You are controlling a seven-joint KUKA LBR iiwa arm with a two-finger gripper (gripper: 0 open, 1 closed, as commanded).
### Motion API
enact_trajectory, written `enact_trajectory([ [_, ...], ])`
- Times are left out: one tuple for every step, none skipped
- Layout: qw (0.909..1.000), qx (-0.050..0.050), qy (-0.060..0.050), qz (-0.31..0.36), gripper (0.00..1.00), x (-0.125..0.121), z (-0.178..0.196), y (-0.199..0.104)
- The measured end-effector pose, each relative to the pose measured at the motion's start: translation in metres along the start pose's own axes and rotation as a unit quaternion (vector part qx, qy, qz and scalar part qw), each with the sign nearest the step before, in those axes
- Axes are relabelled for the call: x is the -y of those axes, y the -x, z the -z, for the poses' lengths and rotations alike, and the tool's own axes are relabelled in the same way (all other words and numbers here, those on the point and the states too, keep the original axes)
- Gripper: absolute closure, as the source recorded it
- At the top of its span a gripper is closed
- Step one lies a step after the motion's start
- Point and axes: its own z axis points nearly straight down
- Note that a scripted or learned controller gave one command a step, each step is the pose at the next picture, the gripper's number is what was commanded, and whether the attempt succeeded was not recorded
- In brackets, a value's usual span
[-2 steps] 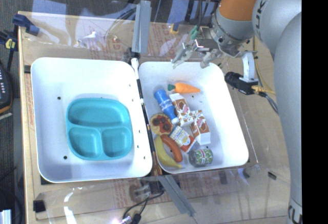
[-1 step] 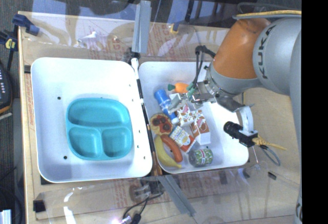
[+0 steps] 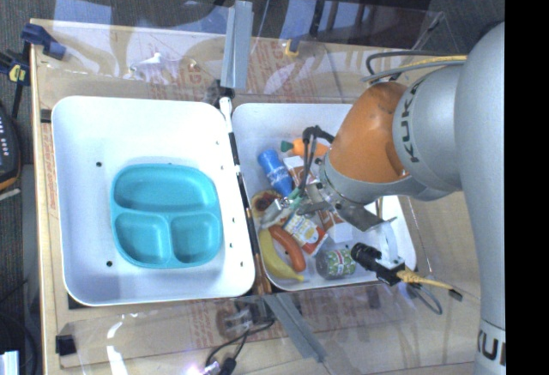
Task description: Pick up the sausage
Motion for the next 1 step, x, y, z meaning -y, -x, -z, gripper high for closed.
enact_trajectory([
  [0.9946,0.004,0.012,-0.103,0.0,0.0308,-0.0216,0.004],
])
